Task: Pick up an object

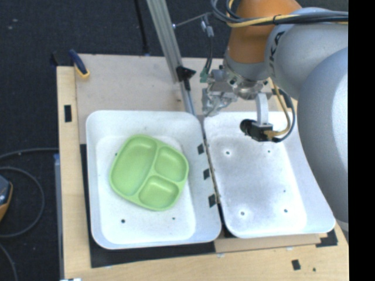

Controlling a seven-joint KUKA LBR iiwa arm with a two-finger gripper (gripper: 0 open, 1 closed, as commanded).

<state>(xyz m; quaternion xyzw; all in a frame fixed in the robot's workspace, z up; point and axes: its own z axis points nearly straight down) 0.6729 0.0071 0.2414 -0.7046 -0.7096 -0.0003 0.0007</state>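
Observation:
A light green divided plate [150, 172] with three compartments lies flat in the left bin [105, 227], a little left of its middle. My gripper [214, 103] hangs high over the far rim where the two bins meet, above and to the right of the plate and well apart from it. Nothing shows between its fingers. The grey arm with its orange band [258, 22] comes in from the upper right and covers the far right corner of the right bin [293, 215].
A metal pole [170, 45] slants up from the far rim between the bins, just left of the gripper. Black clips [206, 173] sit along the divide between the bins. A blue and yellow clamp [78, 63] rests at the bench's far left corner.

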